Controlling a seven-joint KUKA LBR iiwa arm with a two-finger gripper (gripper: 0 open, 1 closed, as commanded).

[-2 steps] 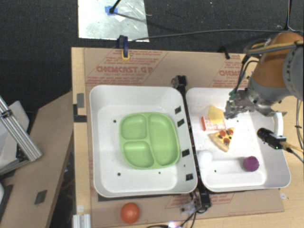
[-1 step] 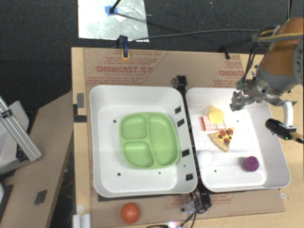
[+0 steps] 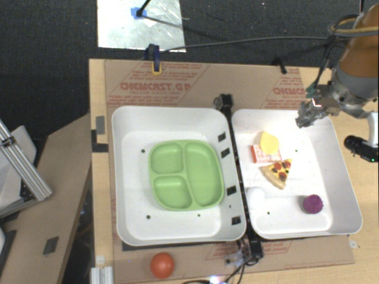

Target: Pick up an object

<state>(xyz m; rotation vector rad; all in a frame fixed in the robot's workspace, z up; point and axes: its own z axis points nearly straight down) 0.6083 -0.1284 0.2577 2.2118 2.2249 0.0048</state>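
Observation:
In the right bin [image 3: 340, 158] lie a yellow wedge [image 3: 269, 141] resting on a red and white packet [image 3: 261, 154], a toy pizza slice [image 3: 278, 172] just below them, and a purple ball [image 3: 313, 203] near the front right. My gripper [image 3: 304, 119] hangs over the bin's back right part, to the upper right of the yellow wedge and apart from it. Nothing shows between its fingers.
The left bin [image 3: 127, 158] holds a green divided tray [image 3: 185, 174]. An orange ball [image 3: 162, 264] lies on the bench in front of the left bin. Black clips run along the seam between the bins. A metal frame [image 3: 23, 164] stands at the far left.

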